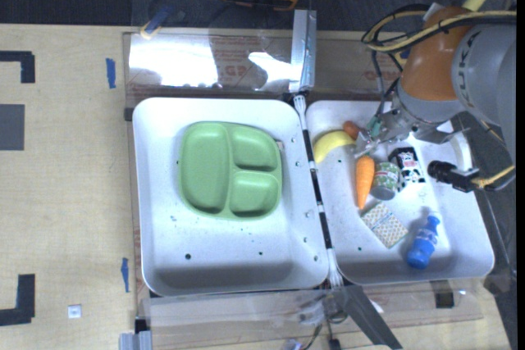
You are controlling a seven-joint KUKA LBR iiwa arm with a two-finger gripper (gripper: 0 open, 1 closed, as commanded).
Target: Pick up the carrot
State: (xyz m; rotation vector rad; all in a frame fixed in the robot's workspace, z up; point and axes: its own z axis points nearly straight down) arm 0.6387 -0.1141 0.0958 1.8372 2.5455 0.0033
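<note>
Your gripper (pixel 379 129) hangs over the far part of the right bin (pixel 467 258); whether it is open or closed cannot be told here. Just near of it lies the carrot (pixel 363 180), lengthwise, thick end toward the gripper. A yellow fruit (pixel 330 145) sits to the carrot's left, a small can (pixel 385 180) touches its right, and a patterned packet (pixel 384 224) and blue bottle (pixel 422 242) lie nearer. The left bin (pixel 156 242) holds a green divided plate (pixel 230 168).
</note>
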